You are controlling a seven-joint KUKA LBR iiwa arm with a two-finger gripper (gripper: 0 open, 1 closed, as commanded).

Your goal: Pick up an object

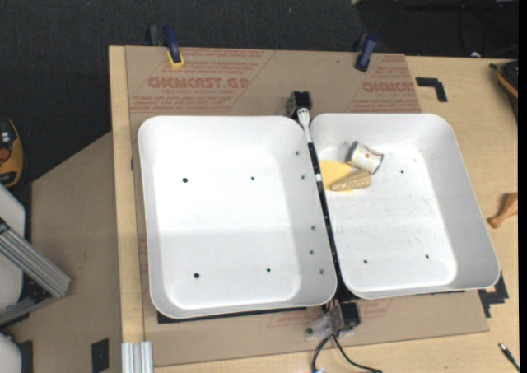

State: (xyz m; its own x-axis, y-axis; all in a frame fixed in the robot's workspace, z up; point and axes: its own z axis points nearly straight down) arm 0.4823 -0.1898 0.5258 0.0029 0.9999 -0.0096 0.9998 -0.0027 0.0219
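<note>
You're at the approach step, nothing grasped yet: targets, a small cylinder (363,157) and a yellow wedge (336,171) w/ a tan piece (350,184), sit touching in the right bin (428,223), near its left wall. Can't tell end effector state. Next move, I'd judge: come down over that cluster, pick one item.

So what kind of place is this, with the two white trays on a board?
Probably a robotics lab test bench. Two shallow white bins sit on a board held by clamps, cables trail off below, and small test objects lie in the right bin.
</note>
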